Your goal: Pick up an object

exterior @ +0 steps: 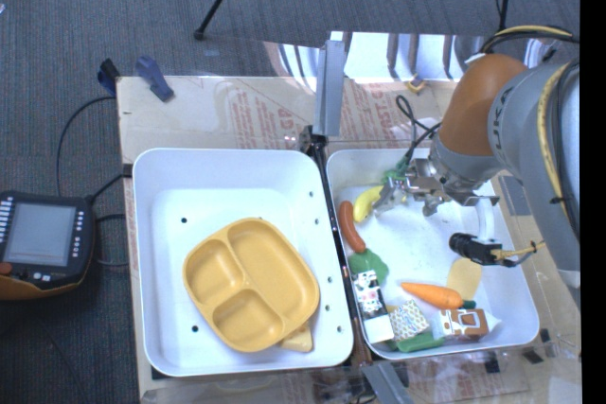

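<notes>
Showing: one arm above two white bins seen from above at a slant.
Objects for picking: a cluster of small things in the right bin [516, 293], mostly along its left and near walls.
Banana [367, 201]: yellow, near the far left part of the right bin, just beside the gripper.
Sausage [352, 227]: red-orange, lying along the left wall, just below the banana.
Carrot [431, 294]: orange, lying across the bin floor toward the near side.
Small cartons [367, 289]: printed boxes close to the near left corner, with a green piece beside them.
Pale slice [464, 277]: just right of the carrot.
Gripper [409, 192]: low over the far part of the right bin, next to the banana and a green item [393, 176]; whether its fingers are apart or together cannot be told.
Arm [483, 123]: grey with an orange band, entering from the right.
Left bin [170, 194]: holds a yellow divided plate [250, 283].
Handheld screen [40, 243]: on the floor, well left of the bench.
</notes>
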Motion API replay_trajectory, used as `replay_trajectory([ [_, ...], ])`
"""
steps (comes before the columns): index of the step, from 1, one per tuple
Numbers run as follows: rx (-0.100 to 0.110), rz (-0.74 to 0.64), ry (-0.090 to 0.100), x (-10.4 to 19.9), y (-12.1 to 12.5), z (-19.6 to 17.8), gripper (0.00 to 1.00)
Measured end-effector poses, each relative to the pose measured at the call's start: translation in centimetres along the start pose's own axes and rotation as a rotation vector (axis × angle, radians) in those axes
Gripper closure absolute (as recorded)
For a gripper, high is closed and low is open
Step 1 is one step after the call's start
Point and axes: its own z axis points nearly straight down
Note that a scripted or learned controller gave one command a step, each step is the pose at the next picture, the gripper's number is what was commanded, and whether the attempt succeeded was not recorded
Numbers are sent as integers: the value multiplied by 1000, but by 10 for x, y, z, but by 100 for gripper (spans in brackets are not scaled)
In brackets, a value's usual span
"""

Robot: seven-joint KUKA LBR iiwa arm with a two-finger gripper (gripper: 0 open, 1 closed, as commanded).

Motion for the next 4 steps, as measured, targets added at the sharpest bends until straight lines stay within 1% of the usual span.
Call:
replay_trajectory([
  [1, -2, 18, 3, 24, -101, -23, 0],
  [2, -6, 49, 3, 8, -157, -2, 0],
  [3, -13, -79, 0, -20, -117, -102, 0],
  [4, -7, -134, 1, -35, -136, -121, 0],
])
